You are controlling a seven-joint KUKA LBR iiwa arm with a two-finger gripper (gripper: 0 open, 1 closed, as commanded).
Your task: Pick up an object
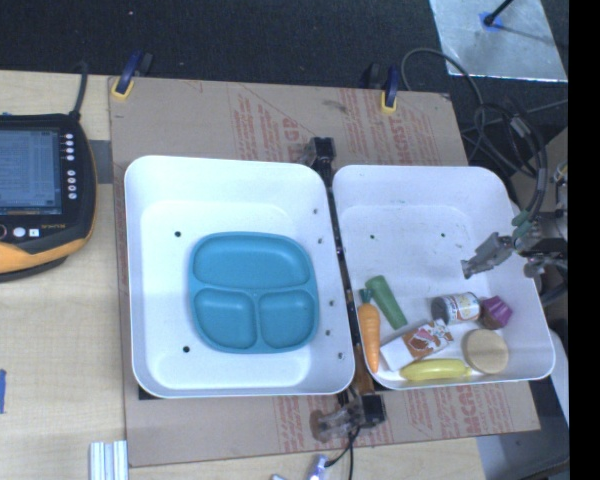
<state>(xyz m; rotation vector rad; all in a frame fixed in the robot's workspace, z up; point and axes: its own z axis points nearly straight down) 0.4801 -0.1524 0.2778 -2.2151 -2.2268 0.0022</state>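
Observation:
The right bin (420,203) holds several small items along its near side. A green cucumber-like piece (387,300) lies beside an orange carrot (370,335). In front of them a yellow banana (438,370) rests against the near wall. A red and white packet (427,340), a small can (456,308), a purple piece (496,312) and a tan round piece (485,350) cluster at the near right. My gripper (485,256) hangs over the bin's right side, just above and behind the can and the purple piece. Nothing shows in its grasp.
The left bin (160,218) holds a blue divided plate (252,290) at its middle. A teach pendant with a screen (25,193) lies on the bench at the far left. Cables (480,108) trail behind the right bin.

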